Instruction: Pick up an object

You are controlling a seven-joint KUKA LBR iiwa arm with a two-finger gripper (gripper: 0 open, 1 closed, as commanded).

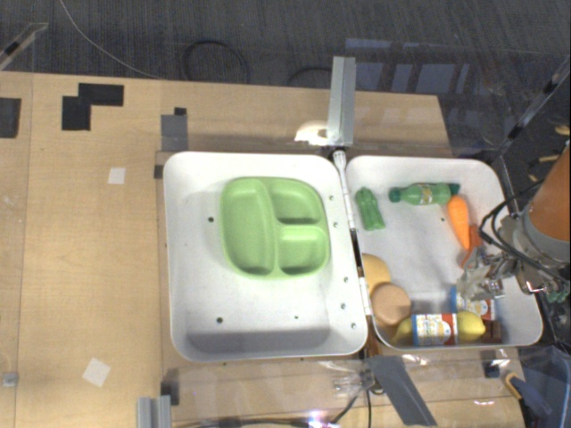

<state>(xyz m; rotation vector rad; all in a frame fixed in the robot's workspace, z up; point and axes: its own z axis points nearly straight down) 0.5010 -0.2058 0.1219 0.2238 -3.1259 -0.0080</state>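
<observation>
My tool (479, 279) hung low over the right side of the right bin (419, 169), near its front corner, and from this slanted view I could not tell how it was set or whether anything sat in it. Just below and beside it lay a yellow bottle with a white label (439, 328), on its side along the bin's front wall, with a small box-like item next to it that was too blurred to name. An orange carrot (459, 222) lay just behind the tool, close to the right wall. Farther off were a tan round object (390, 302), a green bottle (424, 193) and a green packet (368, 209); the left bin (192, 266) held a green divided tray (272, 226). My worry was the crowding: things lay pressed to the walls, so a descent might have struck the rim, nudged the carrot aside, or skidded off the bottle's rounded side.
</observation>
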